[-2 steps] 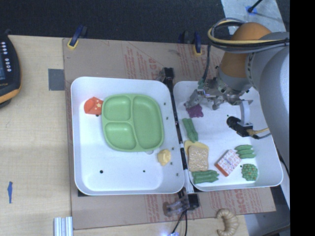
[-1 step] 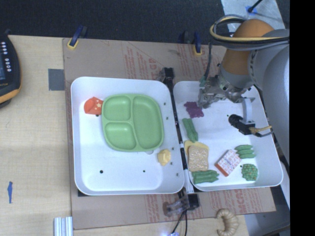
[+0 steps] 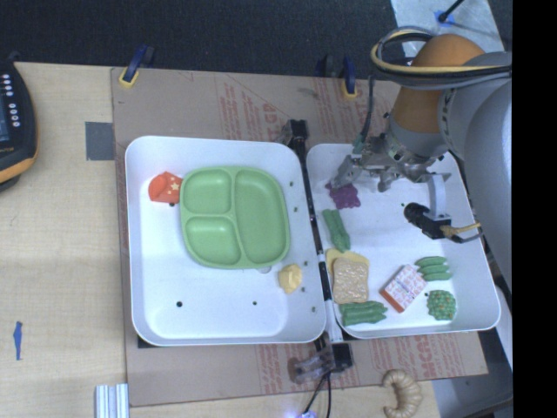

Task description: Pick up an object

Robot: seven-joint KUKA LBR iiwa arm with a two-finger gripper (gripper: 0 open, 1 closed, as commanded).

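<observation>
From above, the jaws (image 3: 364,171) hang low in the right bin (image 3: 474,320), by its far left corner. I cannot tell if they are wide or pinched. The purple toy (image 3: 345,195) lies just under them, maybe touching, but I cannot see it between them. The toy is small and lumpy, so it could slip out or get pushed into the bin wall. The green pod (image 3: 336,229) lies near and might get bumped too. The left bin (image 3: 152,316) holds a green tray (image 3: 235,216). Red writing runs over the cardboard (image 3: 218,103) on the worktop, too small to read
</observation>
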